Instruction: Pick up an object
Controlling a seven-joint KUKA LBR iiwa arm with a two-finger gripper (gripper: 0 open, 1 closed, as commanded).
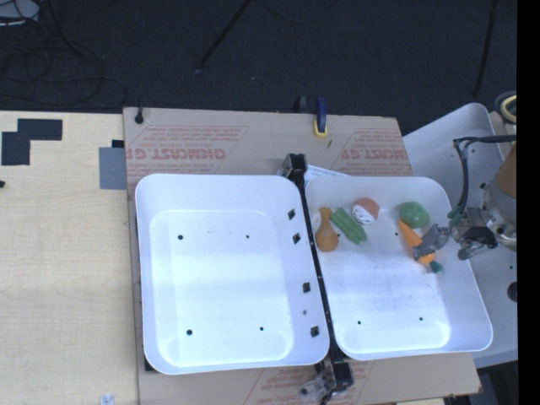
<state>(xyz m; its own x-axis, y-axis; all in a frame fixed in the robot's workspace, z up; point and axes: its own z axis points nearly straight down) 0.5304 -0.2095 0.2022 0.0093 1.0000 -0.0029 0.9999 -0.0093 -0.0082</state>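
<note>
Orange carrot (413, 241) beside gripper (451, 236)

you have two bins side by side: the left bin (160, 226) and the right bin (396, 319). in the right bin's far half, left to right, lie a toy pear (326, 233), a pickle (348, 225), a ball (365, 211), then a carrot (411, 238) just before a round toy (413, 213). the gripper (449, 241) sits at that bin's right rim, beside the carrot.
</note>
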